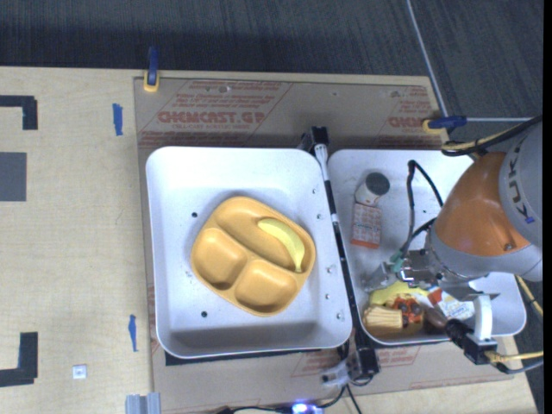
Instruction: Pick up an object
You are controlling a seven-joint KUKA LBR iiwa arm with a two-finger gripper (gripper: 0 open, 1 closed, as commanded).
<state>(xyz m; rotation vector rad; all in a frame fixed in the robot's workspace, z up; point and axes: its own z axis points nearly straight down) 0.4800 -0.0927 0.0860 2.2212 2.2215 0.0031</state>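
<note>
In the right bin [509, 313] the gripper [412, 276] sits low over the toy pile [401, 307] at the near wall, likely lined up for a grab; can't tell its grip state; bottle [369, 210] lies apart.

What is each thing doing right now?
banana: lying in one compartment of the tray
yellow tray: sitting flat in the left bin
left bin: holding the tray
small bottle: lying on its side in the right bin
right bin: holding a pile of small items
</note>
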